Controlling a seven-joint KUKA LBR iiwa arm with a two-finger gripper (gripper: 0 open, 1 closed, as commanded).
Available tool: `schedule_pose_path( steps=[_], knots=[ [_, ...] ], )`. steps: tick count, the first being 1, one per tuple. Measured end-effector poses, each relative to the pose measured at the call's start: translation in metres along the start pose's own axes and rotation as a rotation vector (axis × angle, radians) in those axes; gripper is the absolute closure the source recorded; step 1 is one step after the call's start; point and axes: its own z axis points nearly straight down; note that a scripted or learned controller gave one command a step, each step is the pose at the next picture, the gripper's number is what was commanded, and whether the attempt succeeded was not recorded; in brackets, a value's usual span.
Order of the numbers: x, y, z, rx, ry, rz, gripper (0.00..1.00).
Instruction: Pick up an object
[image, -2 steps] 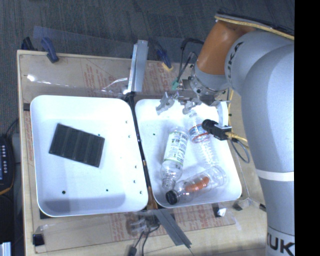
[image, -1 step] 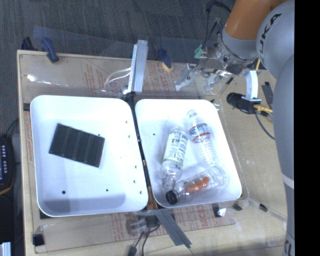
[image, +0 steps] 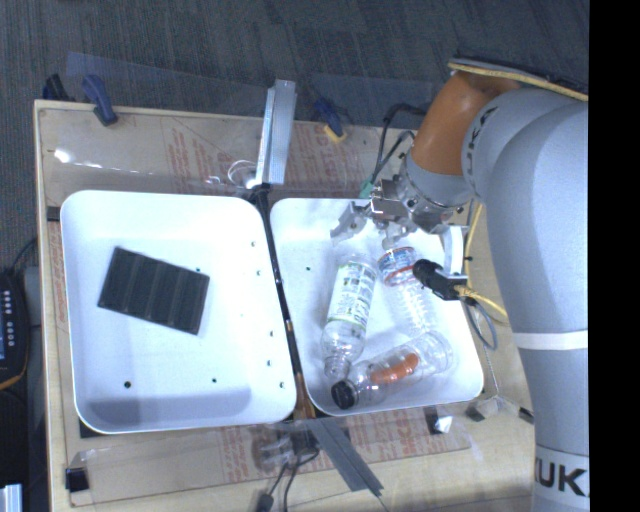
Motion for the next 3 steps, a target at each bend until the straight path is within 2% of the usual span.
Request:
schedule_pose_path(
  steps=[1,2,3],
  knots=[
    [0.009,-0.070,0.066,-0.008,0.000,-0.129,0.00],
    [0.032,-0.128,0.064,-0.024,0.002,-0.228,0.00],
    [0.030,-0.043,0.067,-0.007,-0.001,-0.316,0.00]
  ],
)
